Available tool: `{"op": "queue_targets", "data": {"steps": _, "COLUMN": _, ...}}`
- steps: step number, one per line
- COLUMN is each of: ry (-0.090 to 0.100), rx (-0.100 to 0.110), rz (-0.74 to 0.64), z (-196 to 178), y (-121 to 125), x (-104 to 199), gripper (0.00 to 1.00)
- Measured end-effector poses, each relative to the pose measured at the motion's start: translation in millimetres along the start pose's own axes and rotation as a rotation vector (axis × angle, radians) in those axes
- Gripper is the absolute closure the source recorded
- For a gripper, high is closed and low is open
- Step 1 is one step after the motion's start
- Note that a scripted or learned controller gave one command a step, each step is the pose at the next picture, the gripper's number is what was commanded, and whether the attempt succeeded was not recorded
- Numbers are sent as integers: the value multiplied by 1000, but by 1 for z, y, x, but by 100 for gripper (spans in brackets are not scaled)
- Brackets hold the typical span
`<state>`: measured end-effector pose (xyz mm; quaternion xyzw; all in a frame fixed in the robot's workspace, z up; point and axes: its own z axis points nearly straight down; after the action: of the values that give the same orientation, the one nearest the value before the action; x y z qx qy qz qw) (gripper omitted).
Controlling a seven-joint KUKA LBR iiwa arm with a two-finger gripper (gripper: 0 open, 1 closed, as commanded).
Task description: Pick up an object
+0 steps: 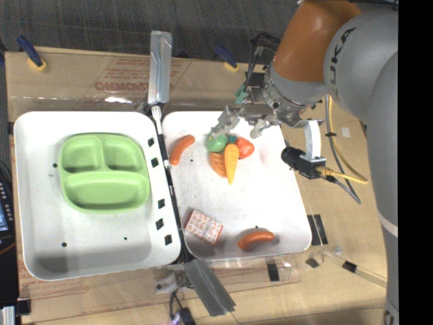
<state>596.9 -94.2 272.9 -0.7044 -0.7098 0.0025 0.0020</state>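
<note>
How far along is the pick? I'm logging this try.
Done: the pincer is over the right bin, fingers spread above the carrot pile. In hand: nothing between the fingers. Left: close on a piece and lift. The sausages and small box lie untouched.

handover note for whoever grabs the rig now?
Hand: fingers spread, hovering at the right white bin over the toy cluster; nothing between them.
Right bin: carrot-shaped orange toy with green and red pieces beside it, orange sausage-shaped toy, second one near the front, small patterned box.
Left white bin: green divided tray.
Done: nothing lifted.
Left: grasp and lift one object.
</note>
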Motion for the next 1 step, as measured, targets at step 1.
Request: {"op": "queue_targets", "data": {"steps": 1, "ry": 0, "rx": 0, "rz": -348, "z": 83, "y": 20, "x": 61, "gripper": 0}}
